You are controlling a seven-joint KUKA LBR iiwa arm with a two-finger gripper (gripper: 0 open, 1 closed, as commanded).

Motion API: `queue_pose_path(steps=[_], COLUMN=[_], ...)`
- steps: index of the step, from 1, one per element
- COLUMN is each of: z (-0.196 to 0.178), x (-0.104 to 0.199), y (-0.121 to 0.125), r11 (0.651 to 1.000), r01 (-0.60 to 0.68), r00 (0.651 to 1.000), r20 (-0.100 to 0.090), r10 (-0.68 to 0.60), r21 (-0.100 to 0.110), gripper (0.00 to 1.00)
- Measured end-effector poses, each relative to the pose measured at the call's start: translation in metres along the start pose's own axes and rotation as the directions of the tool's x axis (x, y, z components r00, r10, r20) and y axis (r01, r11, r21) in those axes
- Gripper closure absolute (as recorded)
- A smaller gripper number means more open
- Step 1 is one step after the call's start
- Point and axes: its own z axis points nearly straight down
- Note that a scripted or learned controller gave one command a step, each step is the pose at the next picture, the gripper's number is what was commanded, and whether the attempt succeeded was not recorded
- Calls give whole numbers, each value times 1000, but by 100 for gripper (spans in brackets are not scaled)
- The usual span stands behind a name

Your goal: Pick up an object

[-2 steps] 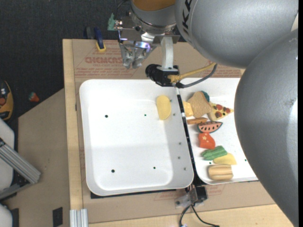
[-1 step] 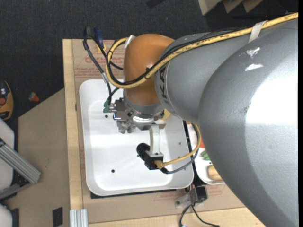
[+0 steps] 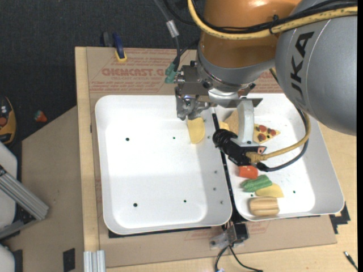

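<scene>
1. The grey metal tool [image 3: 190, 113] hangs over the left white bin [image 3: 153, 174], near its back right corner; I cannot tell how its jaws stand.
2. A pale yellow soft piece [image 3: 196, 132] sits right below it; touching or apart is unclear.
3. The right white bin [image 3: 306, 174] holds a small pizza slice toy [image 3: 265, 132], a red piece [image 3: 248, 171], a green pod [image 3: 256, 183] and a tan bread roll [image 3: 264, 206].

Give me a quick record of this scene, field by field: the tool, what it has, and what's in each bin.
tool: over the left bin's upper right corner, near the divider
held item: pale yellow piece hanging at the tool's tip; grip cannot be confirmed
left bin: white, shallow
right bin: pizza slice, red piece, green piece, yellow piece, tan bread roll
</scene>
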Motion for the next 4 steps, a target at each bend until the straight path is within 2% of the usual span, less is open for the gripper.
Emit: queue_pose_path(steps=[1,2,3,4], z=[80,32,-48,105], x=[57,53,55,54], y=[-41,71,151,78], r11=[1000,1000,1000,999], r01=[8,-1,3,1], r00=[1000,1000,1000,1000], r20=[7,5,3,11], r10=[-8,1,-3,-1], r21=[28,6,3,38], gripper=[100,100,100,100])
